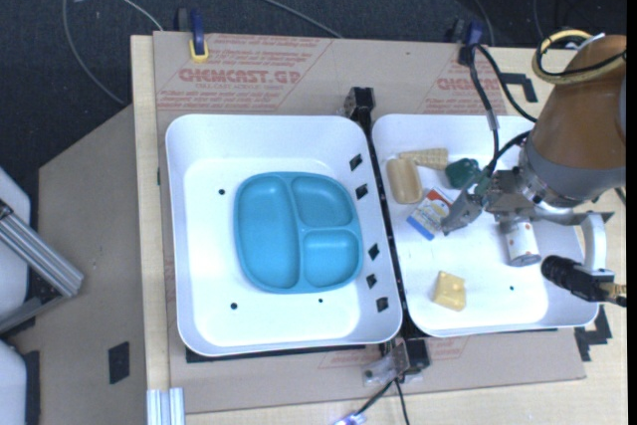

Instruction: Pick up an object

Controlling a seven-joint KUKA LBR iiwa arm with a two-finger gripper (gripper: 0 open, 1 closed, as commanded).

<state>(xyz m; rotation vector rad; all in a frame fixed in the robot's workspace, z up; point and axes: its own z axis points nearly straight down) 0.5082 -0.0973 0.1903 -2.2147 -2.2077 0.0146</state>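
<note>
Pick not done: nothing is visibly between the fingers, every object lies on the floor of the right bin [557,318]. Likeliest target is the small red-white-blue packet [428,214], left-centre in that bin, since the gripper [460,212] sits just beside it on its right, low over the bin. Can't tell if the claw is apart or together; fingers are dark and blurred against the clutter. Around it: tan block [402,180] just up-left, beige strip [424,157] near the back wall, dark green piece [462,173] right above the gripper, yellow chunk [449,290] well apart toward the front. Left bin [189,244] holds only a blue divided tray [298,231], untouched. Remaining, by my read: close on something, lift clear, confirm hold.
</note>
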